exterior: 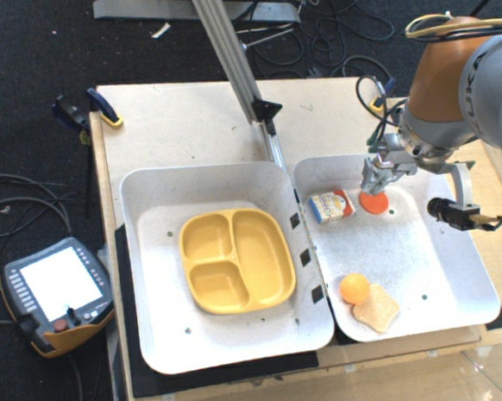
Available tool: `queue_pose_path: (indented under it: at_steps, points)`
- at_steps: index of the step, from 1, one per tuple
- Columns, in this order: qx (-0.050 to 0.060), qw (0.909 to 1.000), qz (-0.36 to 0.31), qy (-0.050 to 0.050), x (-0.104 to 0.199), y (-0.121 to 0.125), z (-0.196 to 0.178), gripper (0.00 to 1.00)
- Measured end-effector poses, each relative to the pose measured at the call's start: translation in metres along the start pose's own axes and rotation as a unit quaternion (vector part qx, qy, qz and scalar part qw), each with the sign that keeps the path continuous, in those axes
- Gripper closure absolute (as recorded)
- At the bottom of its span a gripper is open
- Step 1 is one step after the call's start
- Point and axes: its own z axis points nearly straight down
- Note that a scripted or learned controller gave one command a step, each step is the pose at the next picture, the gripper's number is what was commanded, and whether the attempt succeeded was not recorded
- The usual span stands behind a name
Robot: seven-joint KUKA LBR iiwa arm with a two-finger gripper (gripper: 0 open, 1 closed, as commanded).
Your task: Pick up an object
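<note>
In the right bin (438, 267) lie a small red round object (373, 202), a white and orange carton (330, 205), an orange ball (355, 288) and a tan bread-like piece (377, 309). My gripper (376, 182) hangs at the back of the right bin, directly over the red round object, its tips at the object's top edge. The red object rests on the bin floor just right of the carton. The ball and the tan piece lie together near the bin's front.
The left bin (151, 246) holds a yellow divided plate (237, 259). A slanted metal pole (236, 67) rises behind the bins. A teach pendant (55, 293) lies on the floor at the left, with cables around.
</note>
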Motion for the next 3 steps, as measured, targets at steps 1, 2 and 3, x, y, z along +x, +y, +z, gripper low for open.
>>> queue_pose_path:
  at_steps: [1,2,3]
  points:
    - [0.0,1.0,0.0,0.0,-0.006,0.004,-0.045,1.0]
    - [0.0,1.0,0.0,0.0,-0.008,0.005,-0.11,1.0]
    - [0.005,1.0,-0.002,0.002,0.047,-0.011,-0.093,1.0]
